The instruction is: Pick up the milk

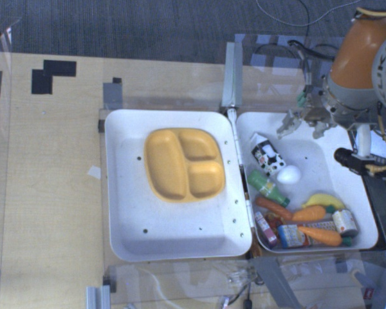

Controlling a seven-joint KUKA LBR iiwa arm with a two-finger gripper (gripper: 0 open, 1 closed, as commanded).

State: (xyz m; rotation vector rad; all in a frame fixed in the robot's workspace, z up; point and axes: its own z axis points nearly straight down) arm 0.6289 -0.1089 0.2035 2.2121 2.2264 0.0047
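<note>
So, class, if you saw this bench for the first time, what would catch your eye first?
The yellow tray with its compartments stands out in the middle of the left bin. Next comes the heap of toy food in the right bin: the milk lies by a white egg, with carrots and a banana below. The hand hangs over that bin's top edge.

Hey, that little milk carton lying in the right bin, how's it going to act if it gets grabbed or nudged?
The milk carton looks boxy, so it probably slides rather than rolls. It lies tilted on its side, likely light for its size. The white egg touches it and may roll if the carton shifts.
</note>
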